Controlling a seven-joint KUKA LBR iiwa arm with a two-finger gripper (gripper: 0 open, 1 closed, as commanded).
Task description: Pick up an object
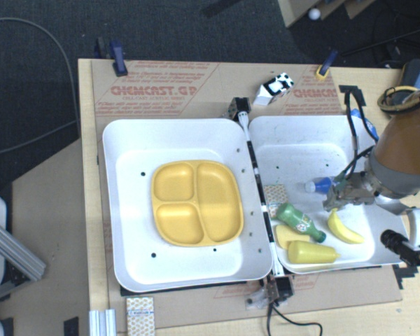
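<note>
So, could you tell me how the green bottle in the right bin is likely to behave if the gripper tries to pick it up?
The green bottle lies on its side and looks round, so it may roll if nudged. It looks smooth, possibly slippery plastic. The banana and the yellow object lie close by, so they may get bumped during the grasp.
</note>
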